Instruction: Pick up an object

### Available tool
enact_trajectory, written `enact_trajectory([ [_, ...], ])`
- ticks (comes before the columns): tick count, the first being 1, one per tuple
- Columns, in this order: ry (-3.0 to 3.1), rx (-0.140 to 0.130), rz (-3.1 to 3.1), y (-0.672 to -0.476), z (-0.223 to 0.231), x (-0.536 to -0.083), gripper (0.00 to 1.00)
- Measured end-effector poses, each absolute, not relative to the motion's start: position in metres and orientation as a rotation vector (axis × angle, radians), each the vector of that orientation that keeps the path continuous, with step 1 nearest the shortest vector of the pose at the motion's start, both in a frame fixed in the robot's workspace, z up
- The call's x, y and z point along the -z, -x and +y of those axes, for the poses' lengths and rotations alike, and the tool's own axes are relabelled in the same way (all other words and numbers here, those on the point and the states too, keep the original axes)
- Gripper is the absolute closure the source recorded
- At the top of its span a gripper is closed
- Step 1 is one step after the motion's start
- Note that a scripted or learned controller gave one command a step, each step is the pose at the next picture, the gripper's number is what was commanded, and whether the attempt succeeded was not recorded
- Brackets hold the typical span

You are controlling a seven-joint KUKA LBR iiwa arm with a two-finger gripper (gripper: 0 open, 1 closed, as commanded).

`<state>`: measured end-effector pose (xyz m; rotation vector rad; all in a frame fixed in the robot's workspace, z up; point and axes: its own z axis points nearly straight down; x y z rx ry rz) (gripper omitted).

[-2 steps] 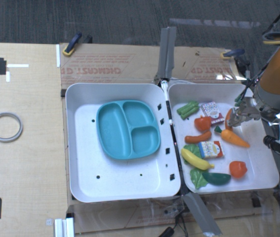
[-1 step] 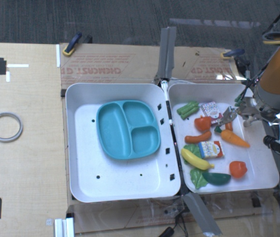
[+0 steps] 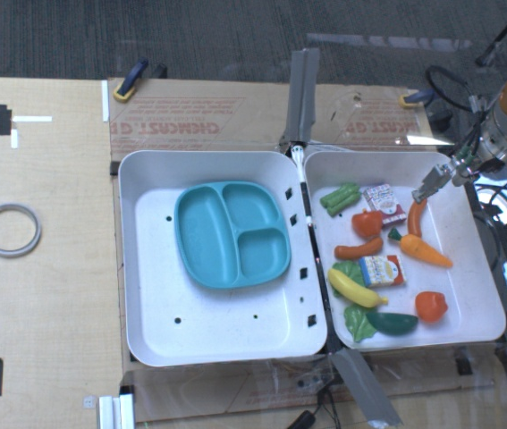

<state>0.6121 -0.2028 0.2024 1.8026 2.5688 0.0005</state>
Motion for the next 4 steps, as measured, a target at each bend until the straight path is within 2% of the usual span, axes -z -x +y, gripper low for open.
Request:
enact_trajectory([
  [1,-1.804,-0.001,2.569,-0.615,-0.214,-0.093,0.00],
  [2,-1.812,-0.001,2.562,-0.628,-0.191,-0.162,0.00],
  [3,-1.704,0.000,2.638,-0.606,-0.201,-0.092,0.00],
  [4,-1.763,0.000,2.600,-0.535,-0.197,-0.092,0.00],
])
